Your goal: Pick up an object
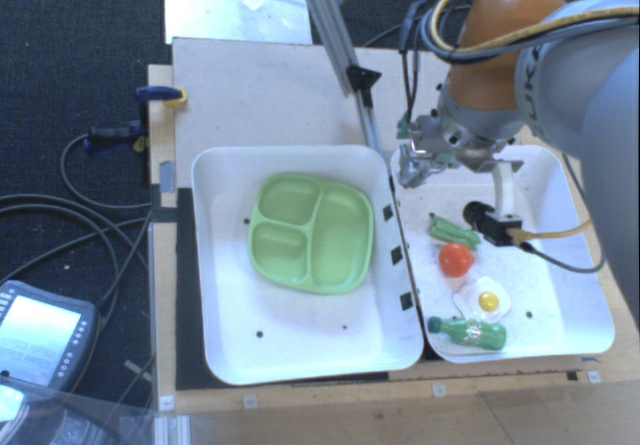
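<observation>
Hand (420,165): we find it low over the far left corner of the right white bin (575,263), and honestly we can't tell its state.
Right bin stuff: small green pepper-like toy (453,231), red tomato toy (456,259), fried-egg toy (488,301), green plastic bottle (473,332) lying near the front.
Left white bin (225,333): we spot a light green divided plastic tray (312,233).

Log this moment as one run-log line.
arm: over right bin | gripper: near its top-left corner, holding nothing seen | right bin: tomato, fried egg, green bottle | left bin: green tray
</observation>
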`<state>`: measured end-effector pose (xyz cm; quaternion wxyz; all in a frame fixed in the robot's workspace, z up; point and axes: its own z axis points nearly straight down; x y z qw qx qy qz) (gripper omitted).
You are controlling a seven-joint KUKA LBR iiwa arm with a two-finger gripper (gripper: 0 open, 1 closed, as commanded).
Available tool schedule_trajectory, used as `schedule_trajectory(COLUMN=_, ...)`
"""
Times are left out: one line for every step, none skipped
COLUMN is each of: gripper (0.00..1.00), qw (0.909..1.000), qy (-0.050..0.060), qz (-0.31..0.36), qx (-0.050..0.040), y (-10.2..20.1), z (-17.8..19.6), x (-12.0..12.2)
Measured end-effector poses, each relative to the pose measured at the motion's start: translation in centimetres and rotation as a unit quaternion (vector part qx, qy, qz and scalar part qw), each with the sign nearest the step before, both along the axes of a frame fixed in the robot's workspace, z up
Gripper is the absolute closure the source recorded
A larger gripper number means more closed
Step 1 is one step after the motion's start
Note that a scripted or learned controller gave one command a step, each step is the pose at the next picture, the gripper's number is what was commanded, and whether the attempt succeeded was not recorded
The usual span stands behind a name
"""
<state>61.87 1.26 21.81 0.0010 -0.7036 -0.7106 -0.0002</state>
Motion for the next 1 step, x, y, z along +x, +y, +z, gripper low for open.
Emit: schedule_trajectory(gripper=1.0, qw=1.0, qy=-0.001, qz=0.001, qx=0.0005, y=4.82, z=1.52, x=-1.47)
